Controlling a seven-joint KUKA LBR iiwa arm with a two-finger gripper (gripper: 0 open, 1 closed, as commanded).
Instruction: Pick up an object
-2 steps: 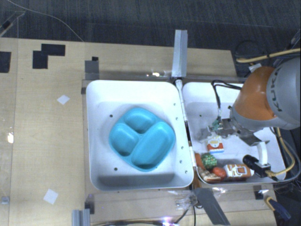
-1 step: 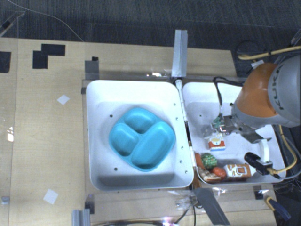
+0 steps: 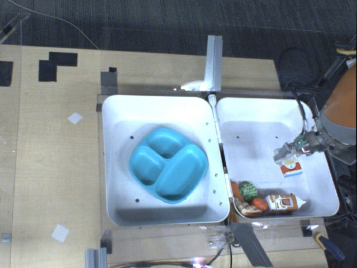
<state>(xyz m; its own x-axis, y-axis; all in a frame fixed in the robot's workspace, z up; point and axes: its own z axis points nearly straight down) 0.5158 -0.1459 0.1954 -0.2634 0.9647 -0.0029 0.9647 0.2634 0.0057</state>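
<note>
My gripper hangs over the right bin, near its right wall, reaching in from the right. Just below and right of it a small white and orange packet lies on the bin floor; whether the gripper touches it is unclear. Along the bin's front edge lie a green and red toy vegetable, a red toy piece and a brown and white carton.
The left bin holds a blue divided plate. A metal post stands behind the seam between the two bins. The back half of the right bin's floor is bare white.
</note>
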